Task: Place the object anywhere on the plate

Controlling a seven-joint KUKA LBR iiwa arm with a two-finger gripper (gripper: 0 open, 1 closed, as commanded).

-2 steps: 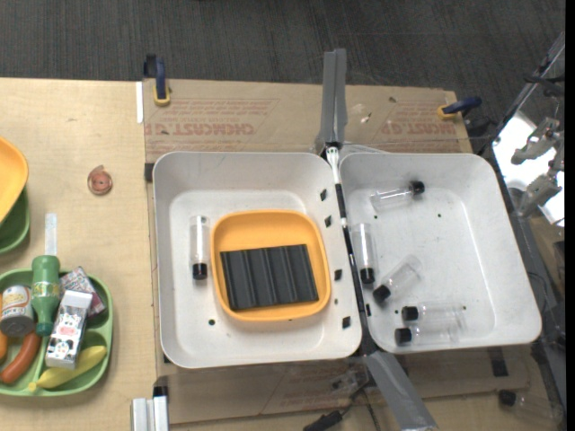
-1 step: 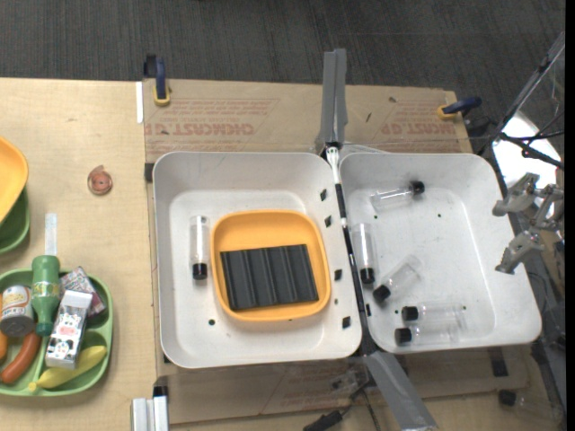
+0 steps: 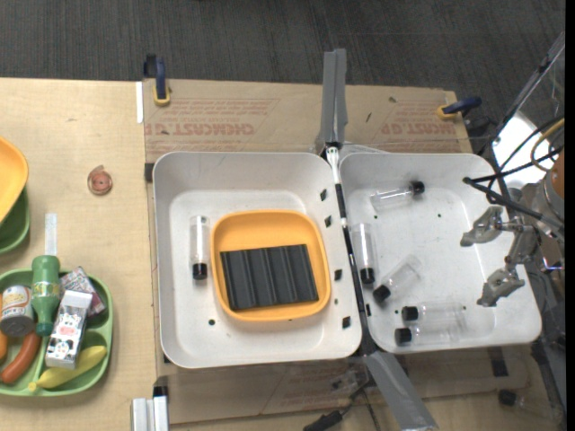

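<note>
The claw [image 3: 494,259] is seen spread open and bare over the right bin's [image 3: 449,335] far edge. Clear vials [image 3: 395,193] are scattered there, apart from the plate [image 3: 269,225]. They are judged light, stiff, slippery; a mid-barrel grip is advised.

A pale wooden bench [image 3: 81,133] fills the frame's lower part, bearing brown cardboard [image 3: 243,119], two white bins [image 3: 175,241] side by side at centre, and a green toy-food tray [image 3: 99,353] lower left.
</note>
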